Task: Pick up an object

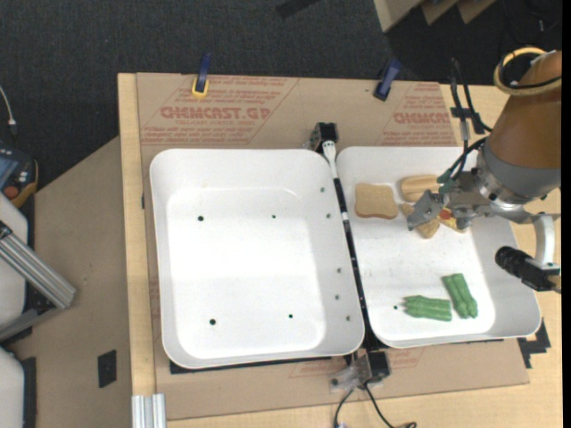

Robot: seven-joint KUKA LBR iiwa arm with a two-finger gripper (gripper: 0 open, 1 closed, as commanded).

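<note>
Two white bins sit before you, side by side on the bench (134, 239), which wears a brown sheet printed in red and held by two blue clips at its far edge.

Item, left bin (178, 266): the bigger in your view, its floor bare but for four dark dots.

Item, right bin (393, 266): it carries every loose thing listed below.

Item, arm (526, 132): it enters from your right, orange above the wrist, and hangs over the far right part of the right bin.

Item, pincer (432, 210): grey, low over the bin floor, just beside the tan pieces. You cannot tell whether it is apart or together, nor whether it grips anything.

Item, bread-like slice (375, 201): tan, flat, near the bin's far left, just left of the pincer.

Item, tan roll (417, 186): beyond the pincer, partly hidden by it.

Item, two green pieces (428, 308) (460, 294): ribbed, lying close together near the bin's front right, well apart from the pincer.
</note>
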